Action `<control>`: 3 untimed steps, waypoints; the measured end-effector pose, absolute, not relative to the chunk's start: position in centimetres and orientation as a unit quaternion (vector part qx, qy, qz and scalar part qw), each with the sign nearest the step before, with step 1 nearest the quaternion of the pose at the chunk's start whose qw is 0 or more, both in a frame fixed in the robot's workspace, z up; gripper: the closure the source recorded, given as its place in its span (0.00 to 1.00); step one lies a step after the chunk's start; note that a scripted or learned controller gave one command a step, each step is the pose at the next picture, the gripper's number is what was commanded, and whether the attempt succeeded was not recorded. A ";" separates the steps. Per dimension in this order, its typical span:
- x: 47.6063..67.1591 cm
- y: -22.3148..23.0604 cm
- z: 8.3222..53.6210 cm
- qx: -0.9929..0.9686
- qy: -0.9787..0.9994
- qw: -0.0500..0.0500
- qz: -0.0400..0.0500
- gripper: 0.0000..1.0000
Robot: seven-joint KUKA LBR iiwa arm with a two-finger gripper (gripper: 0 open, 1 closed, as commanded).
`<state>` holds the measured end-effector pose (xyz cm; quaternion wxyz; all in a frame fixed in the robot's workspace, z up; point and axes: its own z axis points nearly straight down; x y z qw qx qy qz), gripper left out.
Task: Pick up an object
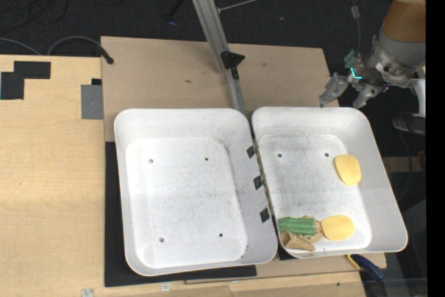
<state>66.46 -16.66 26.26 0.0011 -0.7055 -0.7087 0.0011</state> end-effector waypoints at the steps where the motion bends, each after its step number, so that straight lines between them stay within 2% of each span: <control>1: 66.9 -17.4 20.6 -0.707 -0.707 0.003 0.002 0.00; 3: 66.5 -17.2 8.9 -0.706 -0.708 0.001 0.001 0.00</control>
